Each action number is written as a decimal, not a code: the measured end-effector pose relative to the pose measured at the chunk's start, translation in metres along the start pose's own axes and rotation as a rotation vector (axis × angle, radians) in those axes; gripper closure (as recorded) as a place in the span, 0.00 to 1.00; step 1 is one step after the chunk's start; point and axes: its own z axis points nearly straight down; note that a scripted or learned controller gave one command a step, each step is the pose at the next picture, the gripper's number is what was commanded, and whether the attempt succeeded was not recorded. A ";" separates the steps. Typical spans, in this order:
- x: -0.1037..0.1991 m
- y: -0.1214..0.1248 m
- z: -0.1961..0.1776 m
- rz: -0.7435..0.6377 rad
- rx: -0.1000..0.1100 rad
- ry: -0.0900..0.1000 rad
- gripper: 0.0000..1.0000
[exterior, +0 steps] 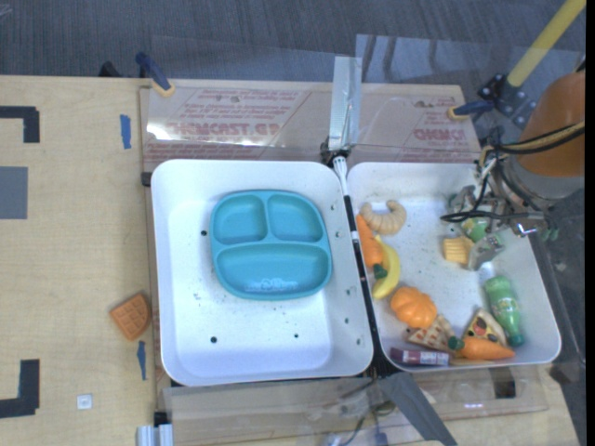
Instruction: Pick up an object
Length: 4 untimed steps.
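Nearest, along front edge of right bin (548, 342): dark red marker-like stick (420, 357), pizza slice toy (485, 326), orange carrot (483, 349) touching its tip, small cracker-like wedge (433, 334). Just behind, orange pepper-like piece (413, 306), then yellow banana (388, 274) lying against divider side, second carrot (369, 242) beside it. Green bottle (501, 303) lying on right side of bin, cap pointing toward back. Mid bin: small yellow corn piece (455, 250), tan croissant (385, 216) farther back near divider. Left bin (186, 342) holding teal divided plate (271, 244), three compartments, roughly centred. Waffle-like orange square (131, 315) lying on bench (65, 249) outside left bin. Farther back right: gripper (490, 238) low over back-right part of right bin, just beside corn piece, tangled in cables; cannot tell whether closed or apart, nothing clearly between them. Orange band of arm (560, 124) above, at right edge. Clear plastic sheets (232, 119) behind both bins.
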 end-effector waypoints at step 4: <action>-0.019 0.012 -0.001 0.034 -0.017 0.016 0.00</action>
